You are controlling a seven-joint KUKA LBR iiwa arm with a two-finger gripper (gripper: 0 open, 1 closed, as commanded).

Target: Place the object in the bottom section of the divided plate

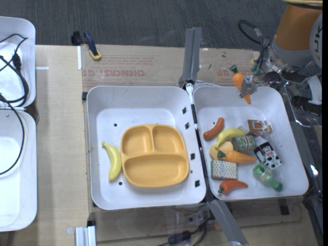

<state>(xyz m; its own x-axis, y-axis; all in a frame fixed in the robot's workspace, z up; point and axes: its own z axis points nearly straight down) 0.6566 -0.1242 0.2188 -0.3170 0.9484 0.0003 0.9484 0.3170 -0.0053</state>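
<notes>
Hovering at about two o'clock in the camera view, above the far rim of the right bin (287, 106), the gripper (249, 87) has a small toy carrot (239, 81) hanging at its tip. The carrot seems pinched between the fingers, orange body pointing down and green top up, though the hold is tiny and blurred; I judge the jaws nearly closed on it and not wide apart.

The divided plate (154, 155) sits in the left bin (97, 137) at about seven o'clock, well apart from the carrot. Its bottom section (156, 169) is the wide trough nearest the camera. A banana (113, 160) lies just beside the plate at nine o'clock from it.

The carrot looks like hard, light plastic: stiff, smooth and likely slippery, tapered so that it could slide out of a loose pinch. The thick upper body near the leaves is probably the safest place to grip.

The remaining toys (241, 152) are heaped in the right bin at about four o'clock. The fingertips themselves are hard to make out against cables and the arm (300, 19), which is cut off at the upper edge.
</notes>
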